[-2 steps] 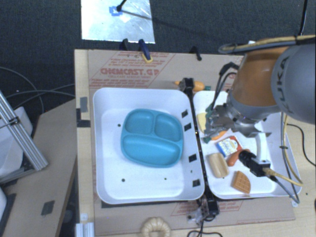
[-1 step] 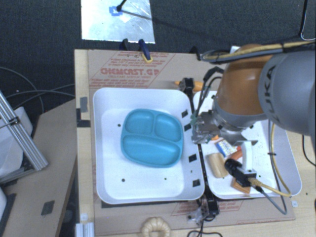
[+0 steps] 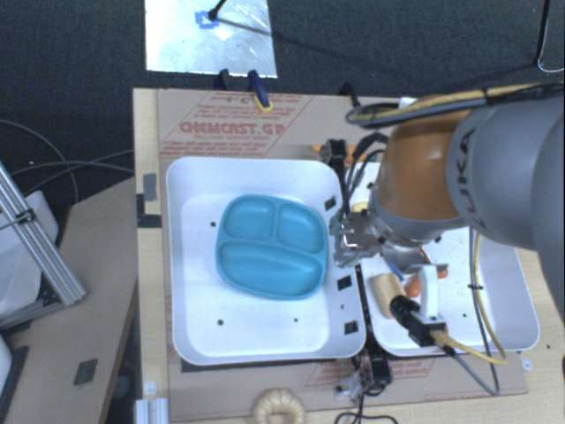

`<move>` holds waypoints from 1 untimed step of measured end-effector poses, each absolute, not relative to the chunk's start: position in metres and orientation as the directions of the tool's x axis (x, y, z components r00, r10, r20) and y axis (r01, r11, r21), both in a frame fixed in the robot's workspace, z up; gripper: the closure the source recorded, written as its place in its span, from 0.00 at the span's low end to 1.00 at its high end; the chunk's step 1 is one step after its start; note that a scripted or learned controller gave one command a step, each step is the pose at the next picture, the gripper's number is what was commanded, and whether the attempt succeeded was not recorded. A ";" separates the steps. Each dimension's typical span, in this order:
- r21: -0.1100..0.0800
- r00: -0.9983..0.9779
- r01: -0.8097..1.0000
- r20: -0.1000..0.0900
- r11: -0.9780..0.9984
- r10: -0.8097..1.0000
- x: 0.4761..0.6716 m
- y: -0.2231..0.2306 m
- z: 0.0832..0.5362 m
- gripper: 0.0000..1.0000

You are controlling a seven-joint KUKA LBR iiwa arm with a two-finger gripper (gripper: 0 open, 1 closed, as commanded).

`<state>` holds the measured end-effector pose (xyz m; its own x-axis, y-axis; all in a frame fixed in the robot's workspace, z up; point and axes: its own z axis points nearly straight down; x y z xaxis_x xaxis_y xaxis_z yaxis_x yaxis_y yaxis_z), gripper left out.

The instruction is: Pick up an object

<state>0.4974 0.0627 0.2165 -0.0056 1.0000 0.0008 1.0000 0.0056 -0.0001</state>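
1. The grey arm (image 3: 516, 170) reaches in from the right and bends down over the right bin (image 3: 505, 309). Its orange band (image 3: 415, 170) sits above the inner half of that bin.
2. The gripper (image 3: 351, 238) shows as a small metal cluster below the orange band, at the seam where the two bins meet. It is just beside the right edge of the blue divided plate (image 3: 272, 246).
3. The wrist covers the gripper from above, so I cannot tell how far it is open. Nothing can be seen held in it, and whether it touches the plate or the bin rim cannot be told either.
4. The blue divided plate lies flat near the middle of the left bin (image 3: 196, 327). It has two smaller compartments toward the far side and one long compartment toward the near side. It is the one thing in that bin.
5. In the right bin, a small tan object (image 3: 381, 287) lies near the inner wall, below the wrist. A small orange object (image 3: 412, 283) lies just beside it on its right. Both are partly hidden by the robot and too small to name more exactly.
6. Both bins rest on a cardboard sheet (image 3: 231, 124) with red printing along its far edge.
7. A pale braided ring (image 3: 280, 406) lies off the bins at the near edge of the bench.
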 end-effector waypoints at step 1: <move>0.002 -0.005 1.000 0.001 0.005 1.000 0.503 0.064 0.235 1.00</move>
<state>0.5034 0.0644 0.2345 -0.0053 1.0000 0.0009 1.0000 0.0053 0.0018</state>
